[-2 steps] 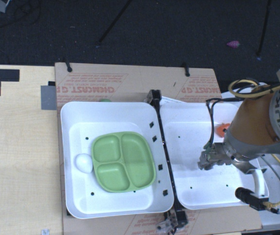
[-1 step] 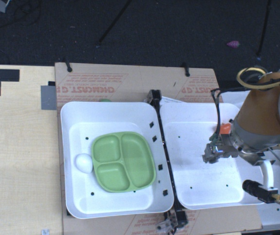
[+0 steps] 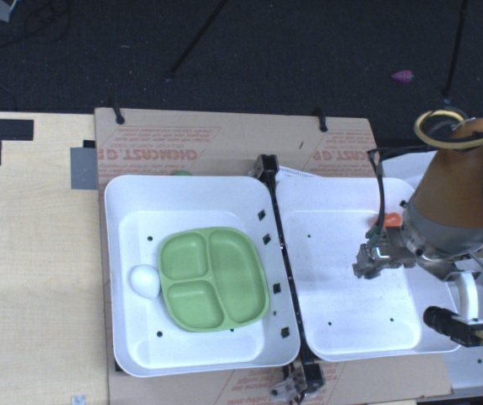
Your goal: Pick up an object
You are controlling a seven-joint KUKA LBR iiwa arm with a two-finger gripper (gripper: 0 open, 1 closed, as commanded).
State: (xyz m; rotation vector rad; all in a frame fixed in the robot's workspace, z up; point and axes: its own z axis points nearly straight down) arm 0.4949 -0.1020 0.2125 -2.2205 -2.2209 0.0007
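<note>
This place looks like a robotics laboratory or a test cell, not a home or a shop. A grey industrial arm with an orange band reaches in from the right side. Two shallow white bins, the left bin and the right bin, sit side by side on a sheet of brown cardboard with printed letters. The cardboard lies on a pale wooden tabletop that carries black and grey square markers. Behind it there is a dark carpet floor with loose cables. A yellow cable loop hangs near the arm.
</note>
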